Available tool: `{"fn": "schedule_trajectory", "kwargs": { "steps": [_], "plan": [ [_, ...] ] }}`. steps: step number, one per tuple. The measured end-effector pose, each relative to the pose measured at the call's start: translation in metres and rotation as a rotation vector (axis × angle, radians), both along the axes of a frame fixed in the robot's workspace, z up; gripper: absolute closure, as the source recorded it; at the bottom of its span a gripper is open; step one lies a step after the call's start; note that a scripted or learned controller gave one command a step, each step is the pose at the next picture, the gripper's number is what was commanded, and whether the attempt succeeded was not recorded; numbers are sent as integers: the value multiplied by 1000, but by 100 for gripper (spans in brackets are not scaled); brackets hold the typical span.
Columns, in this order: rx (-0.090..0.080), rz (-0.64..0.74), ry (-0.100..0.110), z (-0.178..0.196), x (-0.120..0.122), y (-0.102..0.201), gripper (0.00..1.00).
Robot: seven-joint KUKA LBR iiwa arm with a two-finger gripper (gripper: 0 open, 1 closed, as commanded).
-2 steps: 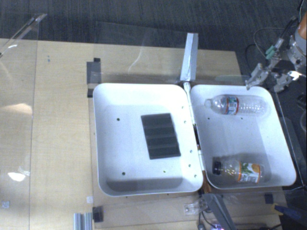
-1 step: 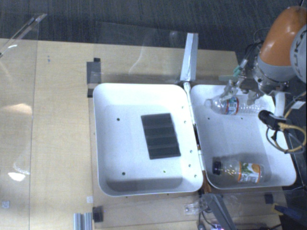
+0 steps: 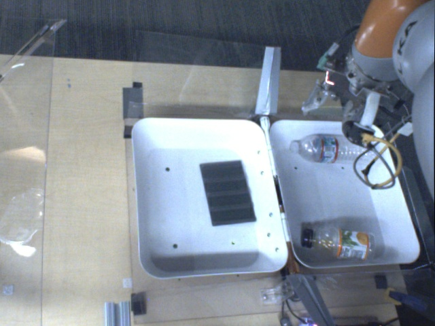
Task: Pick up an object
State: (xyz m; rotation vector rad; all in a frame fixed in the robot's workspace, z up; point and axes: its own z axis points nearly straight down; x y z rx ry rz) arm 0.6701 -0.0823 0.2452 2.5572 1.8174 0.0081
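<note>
**End effector hovering by the right bin's far rim**

The tabletop [image 3: 81, 182] is carrying two bins. The end effector [image 3: 319, 102], spread or pressed together I cannot tell, is hanging nearest the clear bottle [image 3: 319, 148], which is lying far in the right bin [image 3: 380, 209] and is probably the easiest pick. A juice bottle [image 3: 340, 242] is lying near. A black pad [image 3: 228, 192] is lying flat in the left bin [image 3: 170, 141].

A shallow white left bin [image 3: 138, 182] sat on a pale wooden bench [image 3: 81, 202]. The right bin [image 3: 340, 199], white as well, touched the left bin's right rim. A grey metal bar [image 3: 268, 80] ran away from the left bin's far right corner. A black bracket [image 3: 134, 102] stood just beyond its far left corner, and a small black block [image 3: 138, 305] lay near its near left corner. A clear plastic sheet [image 3: 27, 148] covered the bench well to the left bin's left. Dark carpet [image 3: 170, 12] lay beyond the bench.
</note>
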Motion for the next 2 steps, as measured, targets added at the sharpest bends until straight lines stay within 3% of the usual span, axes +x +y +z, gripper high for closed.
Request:
{"fn": "schedule_trajectory", "kwargs": {
  "steps": [1, 2],
  "plan": [
    [-1, 285, 2, -53, -54, -25, 0],
    [-2, 299, -2, -138, -21, -32, 0]
  ]
}}
